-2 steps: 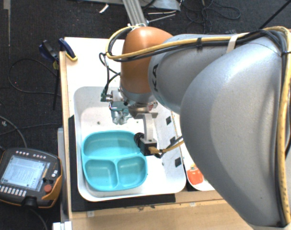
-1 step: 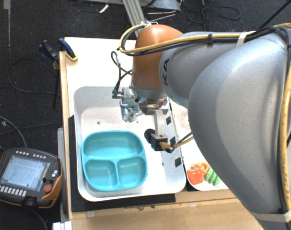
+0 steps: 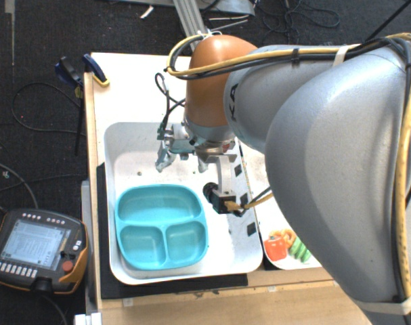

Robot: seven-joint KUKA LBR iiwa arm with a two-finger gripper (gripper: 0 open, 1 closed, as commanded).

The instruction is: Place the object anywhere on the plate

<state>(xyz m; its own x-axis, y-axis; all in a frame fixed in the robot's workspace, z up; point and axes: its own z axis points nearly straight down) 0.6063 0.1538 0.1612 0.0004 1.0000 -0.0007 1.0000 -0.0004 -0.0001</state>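
A light blue plate [image 3: 161, 232] with three compartments lies in the near part of the left bin [image 3: 111, 175]. Nothing lies on it. My gripper [image 3: 166, 156] hangs over the far part of the same bin, just beyond the plate's far rim, pointing down and left. A red and orange toy pepper [image 3: 276, 246] and a green piece [image 3: 300, 250] lie in the right bin [image 3: 286, 264], mostly hidden under my arm.
My big grey arm [image 3: 327, 147] covers most of the right bin. A blue and yellow clamp [image 3: 83, 68] sits at the bench's far left corner. A teach pendant [image 3: 36, 249] lies on the floor to the left of the bench.
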